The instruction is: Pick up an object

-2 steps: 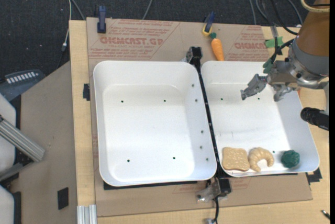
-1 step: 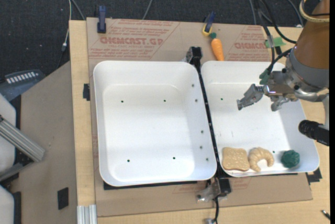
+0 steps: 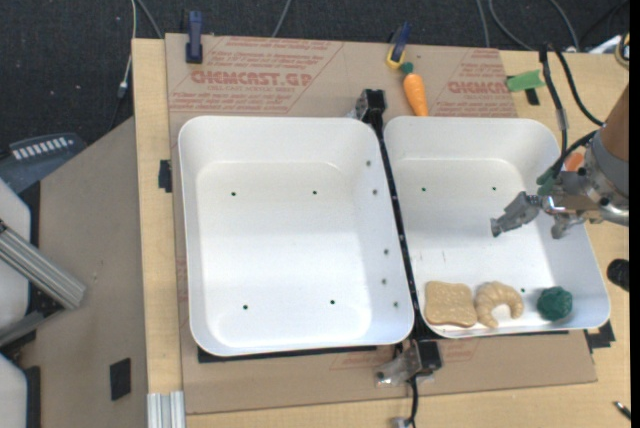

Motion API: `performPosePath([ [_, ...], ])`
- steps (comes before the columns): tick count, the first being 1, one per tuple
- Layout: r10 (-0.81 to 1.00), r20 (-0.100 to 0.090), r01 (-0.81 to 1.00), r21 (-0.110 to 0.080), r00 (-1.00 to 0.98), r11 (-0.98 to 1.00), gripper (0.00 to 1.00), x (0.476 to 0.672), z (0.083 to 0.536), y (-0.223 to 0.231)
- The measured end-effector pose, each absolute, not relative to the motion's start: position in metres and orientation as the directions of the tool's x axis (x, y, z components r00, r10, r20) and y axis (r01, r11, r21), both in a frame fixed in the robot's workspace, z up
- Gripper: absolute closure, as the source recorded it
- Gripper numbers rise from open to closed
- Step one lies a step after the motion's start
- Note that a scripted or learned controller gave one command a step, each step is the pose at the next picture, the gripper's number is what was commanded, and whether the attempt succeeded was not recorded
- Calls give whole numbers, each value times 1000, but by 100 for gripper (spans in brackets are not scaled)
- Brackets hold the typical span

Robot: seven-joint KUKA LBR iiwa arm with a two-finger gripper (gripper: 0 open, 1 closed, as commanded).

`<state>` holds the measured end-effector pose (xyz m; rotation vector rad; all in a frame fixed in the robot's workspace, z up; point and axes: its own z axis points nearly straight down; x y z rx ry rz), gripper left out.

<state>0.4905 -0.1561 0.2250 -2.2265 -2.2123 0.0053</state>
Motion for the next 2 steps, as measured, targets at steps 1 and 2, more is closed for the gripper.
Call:
performPosePath([
  [1,1000,0,1000,1,0,0,100,492,238,-153],
  [2,1000,0,1000,1,0,0,0,492,238,-153],
])
